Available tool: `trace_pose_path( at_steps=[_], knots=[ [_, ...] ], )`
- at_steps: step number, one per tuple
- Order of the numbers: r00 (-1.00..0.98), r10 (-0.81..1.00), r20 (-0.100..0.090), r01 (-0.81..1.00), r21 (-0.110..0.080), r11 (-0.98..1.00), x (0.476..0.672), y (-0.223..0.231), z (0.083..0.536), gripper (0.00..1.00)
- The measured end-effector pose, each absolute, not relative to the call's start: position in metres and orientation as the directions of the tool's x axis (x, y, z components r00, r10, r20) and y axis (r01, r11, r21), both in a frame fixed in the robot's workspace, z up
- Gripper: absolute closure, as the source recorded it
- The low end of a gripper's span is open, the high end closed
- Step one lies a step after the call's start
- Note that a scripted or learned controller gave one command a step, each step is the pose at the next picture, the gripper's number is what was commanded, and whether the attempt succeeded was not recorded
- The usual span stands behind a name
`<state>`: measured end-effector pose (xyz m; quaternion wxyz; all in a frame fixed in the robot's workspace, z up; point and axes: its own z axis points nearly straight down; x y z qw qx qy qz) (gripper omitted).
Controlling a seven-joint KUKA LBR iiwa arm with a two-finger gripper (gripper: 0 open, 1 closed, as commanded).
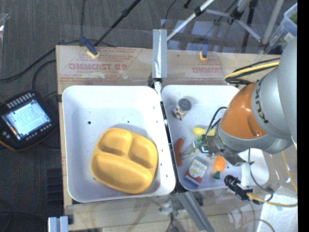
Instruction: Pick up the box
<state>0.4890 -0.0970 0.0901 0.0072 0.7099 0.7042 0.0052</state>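
Note:
The box (195, 171) is small, white with blue and orange print, and lies flat near the front edge of the right bin (212, 93). My gripper (203, 146) hangs low over the bin just behind the box, under the orange wrist band, and is not around the box. A yellow-green item (198, 130) lies right behind the gripper. The arm hides the right part of the bin.
A red sausage-shaped piece (178, 151) lies left of the box by the bin divider. An orange carrot-like piece (219, 164) sits just right of the box. A small can (182, 107) stands farther back. The left bin (77, 129) holds a large yellow compartment tray (124, 160).

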Motion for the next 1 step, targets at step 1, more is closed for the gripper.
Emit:
trace_pose_path(
  at_steps=[1],
  knots=[
    [-0.121, 0.993, -0.008, 0.993, 0.012, 0.121, 0.4879, -0.0984, 0.0901, 0.00]
  ],
)
